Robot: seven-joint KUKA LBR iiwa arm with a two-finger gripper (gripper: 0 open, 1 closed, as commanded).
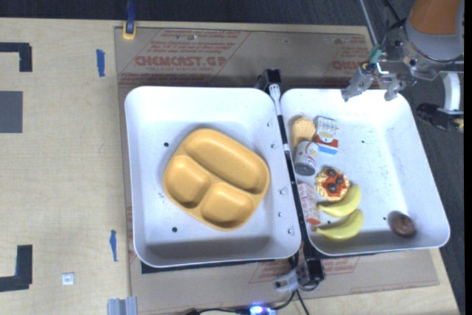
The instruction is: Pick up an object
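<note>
Bananas (343,214) against can (305,157), carton (326,135), cookie (402,223) well apart.

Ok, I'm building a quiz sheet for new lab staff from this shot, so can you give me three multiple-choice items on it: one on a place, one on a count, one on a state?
1. Where does the yellow divided tray lie?
A. in the left bin
B. in the right bin
C. on the bare bench

2. How many bananas lie in the right bin?
A. none
B. two
C. five

3. Where does the pincer stand?
A. deep among the items
B. pressed onto the divided tray
C. above the right bin's far edge, apart from the items

Answers:
1 A, the tray rests on the left bin's floor.
2 B, two yellow curved fruits lie together near the front left of the right bin.
3 C, it sits at the far rim, away from the pile.
</note>
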